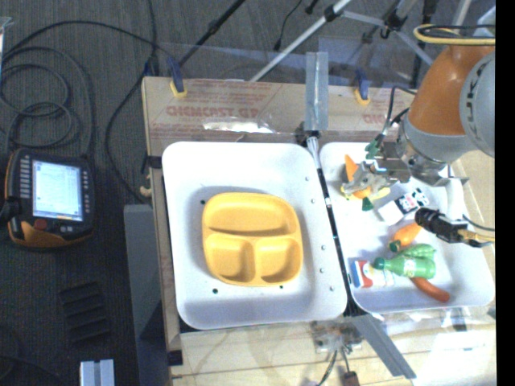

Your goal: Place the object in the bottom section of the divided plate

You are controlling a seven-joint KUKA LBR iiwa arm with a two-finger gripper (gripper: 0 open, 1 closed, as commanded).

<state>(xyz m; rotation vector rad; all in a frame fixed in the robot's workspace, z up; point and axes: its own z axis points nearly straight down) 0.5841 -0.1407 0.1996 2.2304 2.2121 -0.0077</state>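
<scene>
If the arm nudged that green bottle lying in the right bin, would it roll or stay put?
The green bottle lies on its side and looks rounded, so it would probably roll. It looks like a toy, likely light and easily shoved. The orange carrot-like piece touching it might stop it.

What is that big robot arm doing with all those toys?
The robot arm's gripper is reaching down into the right bin, over a pile of small toys near its top end. From here it is hard to tell whether it has picked anything up. A green bottle and an orange carrot lie further down in that bin. The yellow divided plate sits in the left bin, and nothing is in its sections yet.
</scene>
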